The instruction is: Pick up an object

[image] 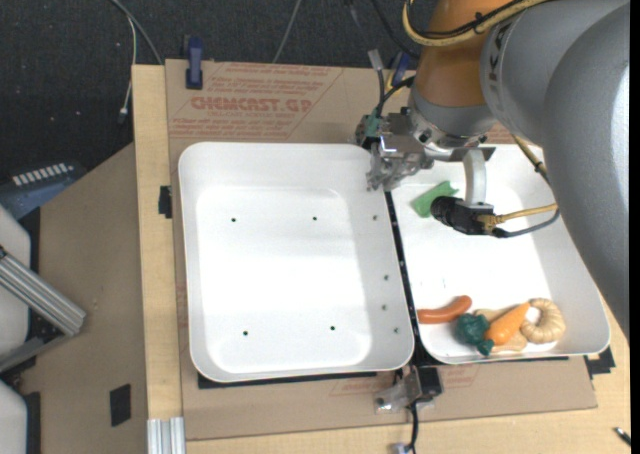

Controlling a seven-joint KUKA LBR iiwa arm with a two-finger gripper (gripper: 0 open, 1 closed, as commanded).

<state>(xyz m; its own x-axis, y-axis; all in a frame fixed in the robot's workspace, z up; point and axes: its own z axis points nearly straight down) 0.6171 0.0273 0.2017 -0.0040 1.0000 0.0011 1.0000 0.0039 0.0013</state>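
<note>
My gripper [384,174] hangs over the far end of the ridge where the two bins meet, just left of a flat green piece [436,198] in the right bin [560,262]. I see nothing held in it. Along the right bin's near edge lie an orange-red sausage shape [443,311], a dark green toy [471,331], an orange carrot-like piece [507,324] and a beige ring-shaped piece [545,321], packed close together.
The left bin [200,242] is a white tray with small dark dots on its floor. The bulky grey arm with its orange band [465,12] covers the right bin's far right part. A black fitting with a yellow cable [470,216] hangs beside the green piece.
</note>
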